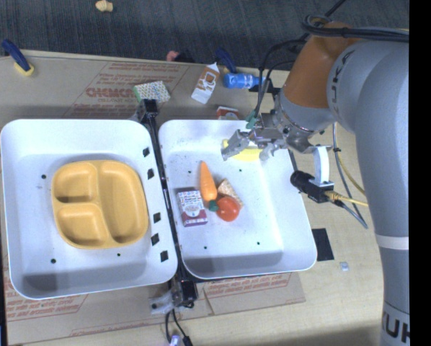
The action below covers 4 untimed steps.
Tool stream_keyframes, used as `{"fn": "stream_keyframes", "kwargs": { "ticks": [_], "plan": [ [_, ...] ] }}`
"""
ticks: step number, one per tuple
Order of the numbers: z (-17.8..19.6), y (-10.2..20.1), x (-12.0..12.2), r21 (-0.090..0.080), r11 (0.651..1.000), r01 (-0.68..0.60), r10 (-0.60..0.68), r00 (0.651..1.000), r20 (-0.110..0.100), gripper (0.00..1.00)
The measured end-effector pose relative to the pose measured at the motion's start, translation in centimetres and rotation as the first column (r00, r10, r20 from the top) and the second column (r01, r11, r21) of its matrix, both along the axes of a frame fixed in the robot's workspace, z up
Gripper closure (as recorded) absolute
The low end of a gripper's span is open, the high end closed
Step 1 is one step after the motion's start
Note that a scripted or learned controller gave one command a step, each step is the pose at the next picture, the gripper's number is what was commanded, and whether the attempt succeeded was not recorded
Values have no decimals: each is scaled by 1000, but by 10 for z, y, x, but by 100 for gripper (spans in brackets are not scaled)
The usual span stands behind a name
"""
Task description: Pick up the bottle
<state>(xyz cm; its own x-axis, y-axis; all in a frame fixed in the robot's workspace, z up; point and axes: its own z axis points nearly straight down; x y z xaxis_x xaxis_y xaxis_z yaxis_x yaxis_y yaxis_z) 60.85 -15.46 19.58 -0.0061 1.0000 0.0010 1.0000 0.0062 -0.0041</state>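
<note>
The left bin holds a yellow divided plate with three compartments, lying flat near the middle of the bin floor. Behind that bin, on the cardboard-covered desk, a small patterned packet sits just past the rim, and a blue clamp grips the cardboard's far left corner.

In the right bin a small cluster lies near the middle: a red and white carton lying flat, an orange carrot pointing away from the camera just to its right, and a red tomato touching the carrot's near end. A pale wedge, hard to name from here, sits tucked against the tomato and carrot.

Behind the right bin, a small white and brown carton rests on the desk, and next to it the blue bottle lies on its side, outside both bins and close to the far rim.

The claw hangs over the far right part of the right bin, with something yellow right beneath it; whether its fingers are spread or pressed together I cannot tell. The bottle is well apart from it. The grey arm with its orange band reaches in from the right.
</note>
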Motion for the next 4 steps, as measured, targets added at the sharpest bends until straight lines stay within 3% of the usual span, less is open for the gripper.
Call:
{"fn": "stream_keyframes", "kwargs": {
  "ticks": [1, 2, 3, 4],
  "plan": [
    [10, 1, 0, 1, 1000, -5, 5, 1000, -2, 100],
    [-39, 51, -42, -1, 985, 170, -170, 985, -2, 100],
    [-21, 39, -123, -1, 989, 150, -150, 989, -1, 100],
    [-22, 37, -132, 2, 993, -116, 116, 993, -1, 100]
  ]
}}
